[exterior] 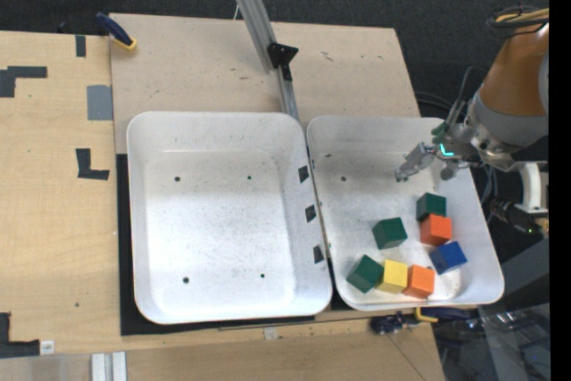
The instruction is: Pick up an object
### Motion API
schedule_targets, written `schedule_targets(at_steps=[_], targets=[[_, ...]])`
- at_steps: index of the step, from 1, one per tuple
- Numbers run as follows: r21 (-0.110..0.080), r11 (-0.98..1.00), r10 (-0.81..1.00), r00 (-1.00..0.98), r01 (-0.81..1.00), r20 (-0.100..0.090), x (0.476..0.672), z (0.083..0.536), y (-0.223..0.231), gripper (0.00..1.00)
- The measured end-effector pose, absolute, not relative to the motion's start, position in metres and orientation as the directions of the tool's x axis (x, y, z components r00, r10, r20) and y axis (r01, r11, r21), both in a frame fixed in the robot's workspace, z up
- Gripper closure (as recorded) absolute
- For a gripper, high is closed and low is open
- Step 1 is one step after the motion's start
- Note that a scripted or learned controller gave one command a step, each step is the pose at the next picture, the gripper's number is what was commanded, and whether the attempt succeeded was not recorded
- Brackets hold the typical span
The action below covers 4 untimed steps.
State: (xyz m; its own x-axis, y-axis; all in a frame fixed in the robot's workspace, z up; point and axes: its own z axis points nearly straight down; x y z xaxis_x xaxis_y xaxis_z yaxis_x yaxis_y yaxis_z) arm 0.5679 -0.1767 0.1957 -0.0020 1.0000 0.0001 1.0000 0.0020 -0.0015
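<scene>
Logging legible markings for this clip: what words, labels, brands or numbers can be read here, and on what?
None can be read.
The blocks in the right bin have plain coloured faces.
The left bin carries dark dots and no letters.
The grey and black tape patches on the bench bear no writing.

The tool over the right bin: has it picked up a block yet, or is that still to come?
Not yet, by the look of it. The tool hangs over the bare upper part of the right bin with no block seen in it. All seven blocks, such as the dark green block and the blue block, lie on the bin floor. Reaching down and gripping remains.
</scene>
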Motion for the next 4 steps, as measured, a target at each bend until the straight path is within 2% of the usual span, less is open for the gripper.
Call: schedule_targets(at_steps=[1,2,3,4], targets=[[-0.008,0.001,1.0,-0.001,1.0,0.001,0.564,0.131,-0.179,0.0],[0.0,0.004,1.0,-0.004,1.0,0.001,0.565,0.091,-0.177,0.0],[-0.003,0.004,1.0,-0.004,1.0,0.003,0.564,0.101,-0.176,1.0],[0.003,0.001,1.0,-0.001,1.0,-0.001,0.558,0.149,-0.171,1.0]])
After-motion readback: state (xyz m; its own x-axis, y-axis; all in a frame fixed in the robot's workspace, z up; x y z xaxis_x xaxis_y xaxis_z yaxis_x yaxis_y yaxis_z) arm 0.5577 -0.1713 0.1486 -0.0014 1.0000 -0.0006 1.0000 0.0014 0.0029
